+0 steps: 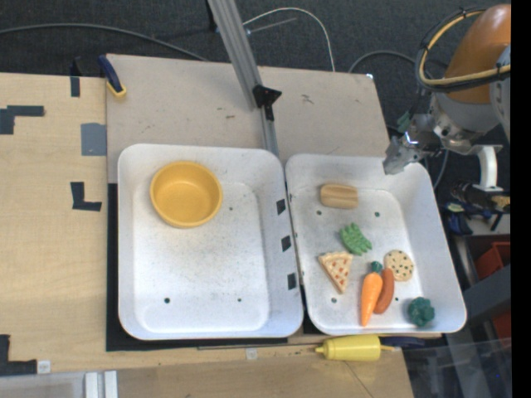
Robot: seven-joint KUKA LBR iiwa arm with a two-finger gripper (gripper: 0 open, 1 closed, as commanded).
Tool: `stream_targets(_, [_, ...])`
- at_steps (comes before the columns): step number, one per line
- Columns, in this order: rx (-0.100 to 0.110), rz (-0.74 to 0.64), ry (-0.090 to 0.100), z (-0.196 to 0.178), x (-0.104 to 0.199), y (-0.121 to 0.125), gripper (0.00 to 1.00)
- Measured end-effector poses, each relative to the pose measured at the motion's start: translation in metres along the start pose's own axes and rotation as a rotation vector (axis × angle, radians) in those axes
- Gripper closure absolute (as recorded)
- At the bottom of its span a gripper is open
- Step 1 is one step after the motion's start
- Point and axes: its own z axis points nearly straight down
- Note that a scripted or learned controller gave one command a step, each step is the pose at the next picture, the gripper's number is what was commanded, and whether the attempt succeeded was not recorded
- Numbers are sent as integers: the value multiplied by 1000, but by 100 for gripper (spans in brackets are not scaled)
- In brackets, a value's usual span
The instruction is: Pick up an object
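Two white bins sit side by side on a bench. The left bin [141,305] holds a yellow bowl [186,192] at its far left. The right bin [431,214] holds a bread roll [338,195] at the far end, then lettuce [356,240], a pizza slice [336,269], a cookie [399,264], a carrot [371,297] touching a sausage [386,288], and broccoli [421,311] in the near right corner. The gripper [398,157] hovers over the right bin's far right corner, carrying nothing; how wide it stands cannot be told. Risk: the near pieces lie crowded together, so a descent there may nudge a neighbour or close on two at once.
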Motion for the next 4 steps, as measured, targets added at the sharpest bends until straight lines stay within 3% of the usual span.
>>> stream_targets(2, [7,-5,4,14,104,-6,100])
stream_targets(4, [4,-6,3,-17,216,-12,100])
